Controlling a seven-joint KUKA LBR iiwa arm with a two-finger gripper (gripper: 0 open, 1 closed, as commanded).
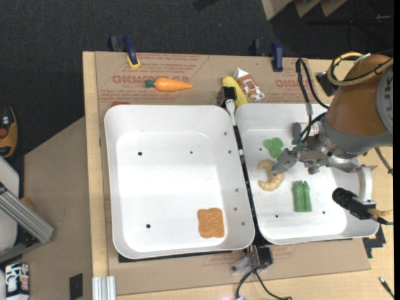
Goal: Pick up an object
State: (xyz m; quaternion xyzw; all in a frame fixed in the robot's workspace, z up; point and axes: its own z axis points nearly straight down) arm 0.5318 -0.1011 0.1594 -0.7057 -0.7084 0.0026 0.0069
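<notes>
Overhead slanted view of a table surfaced in brown cardboard and carrying two shallow white bins side by side. The left bin holds a single item, an orange-brown waffle-shaped piece lying flat near its lower right corner. The right bin holds three small items: a green leafy piece toward the middle, a tan croissant-shaped piece curled near the bin's left side, and a green oblong piece lying lengthwise to the right of the croissant. The arm, with its orange band, enters from the right and reaches over the right bin. The gripper sits low between the green leafy piece and the croissant-shaped piece, close to both; its dark fingers are spread apart and nothing is seen between them. Above the bins, on the bare cardboard, an orange carrot with a green top lies on its side, well apart from the rest, and a yellow banana lies just beside a small brown-and-white carton near the gap between the bins. Two blue-and-yellow clamps grip the far edge of the cardboard
</notes>
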